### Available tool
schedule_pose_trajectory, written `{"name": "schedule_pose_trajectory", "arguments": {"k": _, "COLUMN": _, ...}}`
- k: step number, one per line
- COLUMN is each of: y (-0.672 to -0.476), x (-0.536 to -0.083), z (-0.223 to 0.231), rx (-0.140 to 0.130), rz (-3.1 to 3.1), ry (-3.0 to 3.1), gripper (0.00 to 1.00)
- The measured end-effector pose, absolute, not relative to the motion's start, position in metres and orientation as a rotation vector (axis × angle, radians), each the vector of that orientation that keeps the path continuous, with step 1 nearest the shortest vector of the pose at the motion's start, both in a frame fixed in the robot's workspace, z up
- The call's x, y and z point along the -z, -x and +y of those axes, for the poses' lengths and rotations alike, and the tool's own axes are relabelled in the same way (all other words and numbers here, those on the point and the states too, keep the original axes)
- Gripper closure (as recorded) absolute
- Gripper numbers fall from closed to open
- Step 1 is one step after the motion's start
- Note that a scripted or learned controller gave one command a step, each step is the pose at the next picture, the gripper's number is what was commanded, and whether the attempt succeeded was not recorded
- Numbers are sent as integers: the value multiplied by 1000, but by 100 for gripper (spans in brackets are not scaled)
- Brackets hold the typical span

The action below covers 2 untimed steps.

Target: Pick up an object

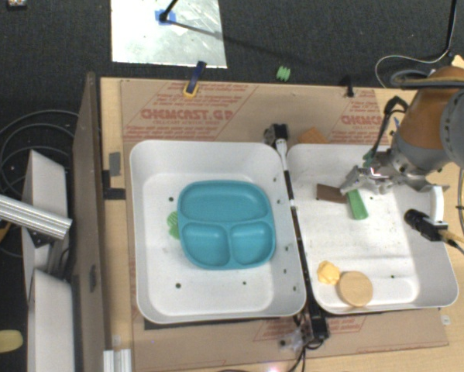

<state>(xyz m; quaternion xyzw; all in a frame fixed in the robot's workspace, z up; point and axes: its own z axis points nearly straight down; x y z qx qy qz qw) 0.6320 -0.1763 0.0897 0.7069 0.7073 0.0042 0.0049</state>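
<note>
We see end effector low in right bin, touching green block's top end; finger state unclear. Brown piece just beside block.

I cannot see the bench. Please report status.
Gripper low in right bin, over green block. Nothing visibly held. Brown piece alongside.

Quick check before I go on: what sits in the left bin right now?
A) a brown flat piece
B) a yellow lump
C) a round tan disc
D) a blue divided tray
D: the blue divided tray lies in the left bin, while the disc, brown piece and yellow lump are in the right bin.
</note>
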Motion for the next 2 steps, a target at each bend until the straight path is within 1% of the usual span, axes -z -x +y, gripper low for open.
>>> {"name": "schedule_pose_trajectory", "arguments": {"k": 1, "y": -632, "x": -101, "z": -175, "rx": -14, "rz": 2215, "ry": -2209, "gripper": 100}}
{"name": "schedule_pose_trajectory", "arguments": {"k": 2, "y": -636, "x": -181, "z": -88, "rx": -8, "rz": 2230, "ry": -2208, "gripper": 100}}
